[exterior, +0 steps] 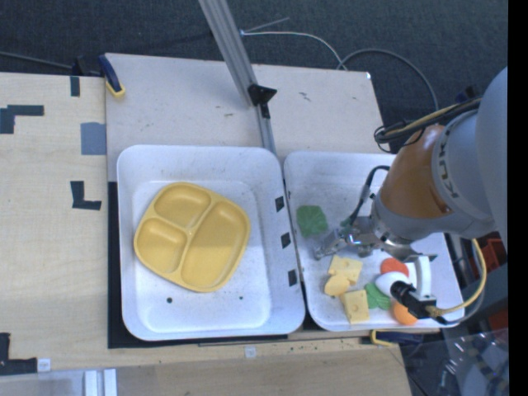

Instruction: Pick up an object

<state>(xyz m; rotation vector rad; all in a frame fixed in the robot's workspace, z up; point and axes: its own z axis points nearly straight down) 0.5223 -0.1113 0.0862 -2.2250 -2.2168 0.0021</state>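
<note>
The right bin (330,172) holds several small items. A green piece (311,219) lies near its left wall. Three yellow wedge-like pieces (345,267) cluster toward the front, with one (355,305) close to the front wall. A red and white item (394,266), a green bit (378,297) and an orange item (404,313) lie at the front right. My gripper (332,243) reaches in from the right, low over the bin floor, between the green piece and the yellow pieces. Nothing shows as held by it.
The left bin (140,312) holds a yellow divided plate (192,236). An aluminium bar (231,48) slants down from the top toward the wall between the bins. The arm's grey and orange wrist (421,184) covers the right bin's right side.
</note>
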